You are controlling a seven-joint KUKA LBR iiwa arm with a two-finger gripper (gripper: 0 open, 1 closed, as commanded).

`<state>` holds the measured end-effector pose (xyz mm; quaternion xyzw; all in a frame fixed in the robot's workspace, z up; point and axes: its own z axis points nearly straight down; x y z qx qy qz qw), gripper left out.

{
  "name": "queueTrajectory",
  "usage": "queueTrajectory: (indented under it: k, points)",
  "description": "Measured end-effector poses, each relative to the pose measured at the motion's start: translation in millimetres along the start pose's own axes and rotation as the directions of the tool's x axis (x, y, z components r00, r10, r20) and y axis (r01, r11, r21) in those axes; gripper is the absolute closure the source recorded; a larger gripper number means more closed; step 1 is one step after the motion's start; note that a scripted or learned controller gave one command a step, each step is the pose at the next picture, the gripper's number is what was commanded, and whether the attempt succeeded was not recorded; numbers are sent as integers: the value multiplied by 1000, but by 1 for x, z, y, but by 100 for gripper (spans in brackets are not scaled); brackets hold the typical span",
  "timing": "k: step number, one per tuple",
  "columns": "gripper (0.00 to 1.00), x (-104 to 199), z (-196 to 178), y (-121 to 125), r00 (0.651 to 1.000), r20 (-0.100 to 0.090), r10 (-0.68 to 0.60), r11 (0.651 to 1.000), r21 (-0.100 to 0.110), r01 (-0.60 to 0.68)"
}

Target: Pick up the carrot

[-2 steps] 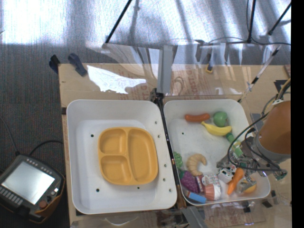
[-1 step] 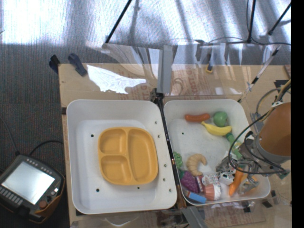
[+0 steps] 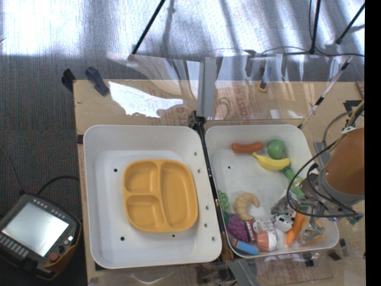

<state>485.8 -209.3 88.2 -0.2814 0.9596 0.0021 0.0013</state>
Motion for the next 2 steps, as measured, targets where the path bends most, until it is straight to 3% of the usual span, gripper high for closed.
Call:
queueTrajectory:
  k: [2]
  points:
    - [0,-1,1,3,992,-3,-127,992,1,127]
